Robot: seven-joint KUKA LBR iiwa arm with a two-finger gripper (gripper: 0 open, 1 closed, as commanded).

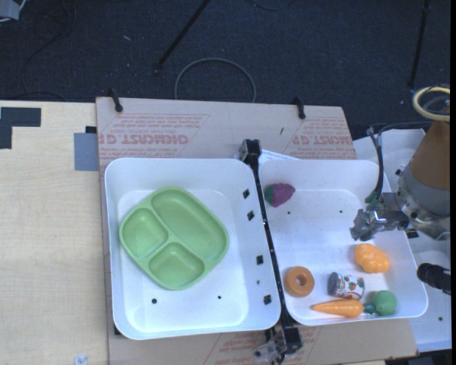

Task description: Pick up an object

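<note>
The right bin [319, 204] holds a purple and green toy vegetable [279, 194] at its far left. Nearer the front lie a brown doughnut [298, 280], a small can [345, 284], an orange carrot [338, 307] and a green ball [384, 302]. An orange fruit [372, 258] rests at the right side. My gripper [365, 229] hangs over the bin's right edge, just above that orange fruit. Nothing shows between its fingers.
In the left bin [137, 303] sits a green three-compartment plate [173, 236]. A black divider clip line [260, 234] runs between the bins. Cardboard [213, 131] backs both bins, and cables lie on the dark floor behind.
</note>
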